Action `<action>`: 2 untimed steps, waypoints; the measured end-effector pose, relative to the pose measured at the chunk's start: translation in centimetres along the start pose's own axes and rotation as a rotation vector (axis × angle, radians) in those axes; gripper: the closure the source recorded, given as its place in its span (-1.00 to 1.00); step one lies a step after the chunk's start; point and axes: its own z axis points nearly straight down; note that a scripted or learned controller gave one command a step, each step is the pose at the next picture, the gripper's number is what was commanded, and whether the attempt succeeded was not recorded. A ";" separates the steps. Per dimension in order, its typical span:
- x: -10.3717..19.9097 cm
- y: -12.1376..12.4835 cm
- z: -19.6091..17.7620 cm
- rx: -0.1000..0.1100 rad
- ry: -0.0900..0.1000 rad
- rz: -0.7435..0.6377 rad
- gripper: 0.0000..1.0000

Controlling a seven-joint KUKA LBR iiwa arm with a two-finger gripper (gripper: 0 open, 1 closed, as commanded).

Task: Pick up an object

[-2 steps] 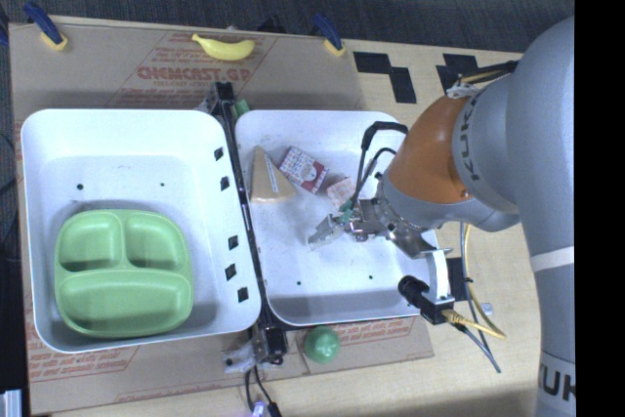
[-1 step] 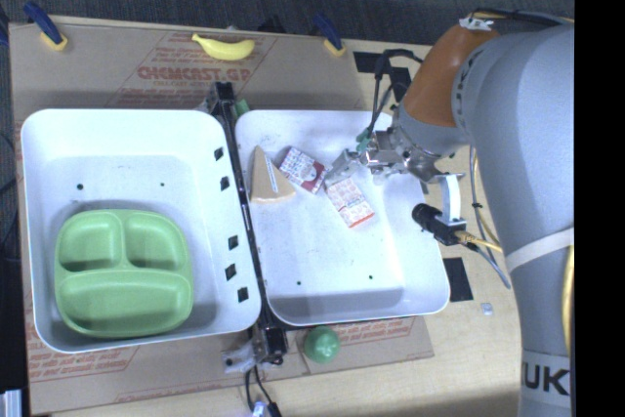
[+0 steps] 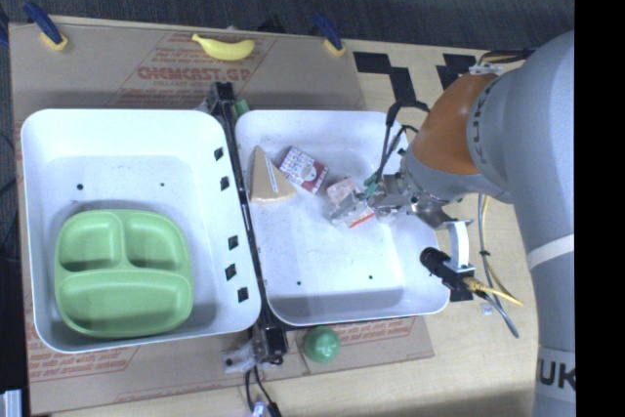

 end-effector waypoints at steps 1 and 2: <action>0.0 0.1 -1.1 0.000 0.001 -0.003 1.00; 5.2 -4.1 -11.5 -0.006 0.000 0.000 1.00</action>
